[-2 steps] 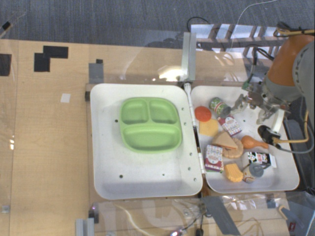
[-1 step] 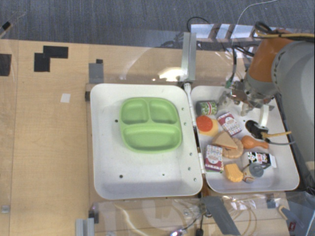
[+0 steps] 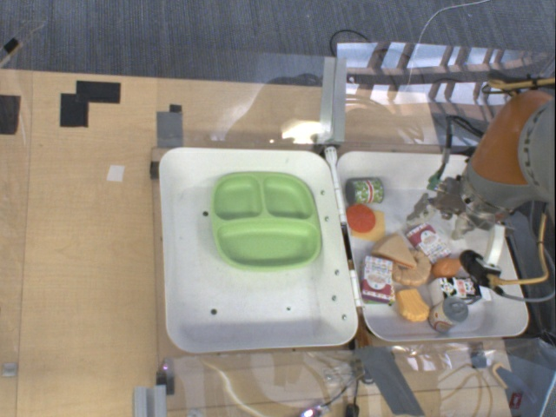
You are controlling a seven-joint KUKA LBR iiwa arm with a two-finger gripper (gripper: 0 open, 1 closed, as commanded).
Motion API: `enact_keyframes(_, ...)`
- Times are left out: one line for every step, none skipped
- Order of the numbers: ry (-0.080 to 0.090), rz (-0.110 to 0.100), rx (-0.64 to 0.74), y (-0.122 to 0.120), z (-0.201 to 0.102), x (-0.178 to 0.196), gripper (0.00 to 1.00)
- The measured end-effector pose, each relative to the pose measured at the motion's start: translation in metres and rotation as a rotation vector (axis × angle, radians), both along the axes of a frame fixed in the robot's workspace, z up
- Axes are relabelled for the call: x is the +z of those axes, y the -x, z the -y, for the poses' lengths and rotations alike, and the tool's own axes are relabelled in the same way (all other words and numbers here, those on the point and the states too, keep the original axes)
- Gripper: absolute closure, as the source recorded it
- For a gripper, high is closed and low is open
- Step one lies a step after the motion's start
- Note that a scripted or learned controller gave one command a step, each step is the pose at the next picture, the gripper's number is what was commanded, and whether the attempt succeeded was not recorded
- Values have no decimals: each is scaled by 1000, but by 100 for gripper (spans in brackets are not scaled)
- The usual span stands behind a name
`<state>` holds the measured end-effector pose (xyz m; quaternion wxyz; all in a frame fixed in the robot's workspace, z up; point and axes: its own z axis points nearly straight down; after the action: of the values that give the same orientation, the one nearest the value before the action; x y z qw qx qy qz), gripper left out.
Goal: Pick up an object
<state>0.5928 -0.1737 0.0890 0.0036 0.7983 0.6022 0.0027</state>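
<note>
The worktop [image 3: 78, 259] carries two shallow white bins side by side. The left bin [image 3: 187, 320] holds a green divided plate [image 3: 265, 220] near its centre, lying flat with its three compartments facing up.

The right bin [image 3: 512, 324] holds a cluster of small objects. A green can [image 3: 365, 189] lies on its side toward 11 o'clock in the bin, and a red-and-orange round item [image 3: 365, 221] sits just below it. Toward 6 o'clock lie a red-and-white packet [image 3: 378, 278], a tan bread-like piece [image 3: 402, 254], a yellow chunk [image 3: 413, 305] and a grey can [image 3: 443, 314]. Another red-and-white packet [image 3: 426, 240] lies near the middle, with an orange item [image 3: 446, 268] beside it.

The arm [image 3: 512, 150] enters at 3 o'clock, and its gripper [image 3: 453, 205] hangs over the upper middle of the right bin, just above the second packet. How wide it stands cannot be told, and nothing is seen held in it.
</note>
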Motion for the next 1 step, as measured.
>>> enact_keyframes(-3,4,-24,49,12,1,0)
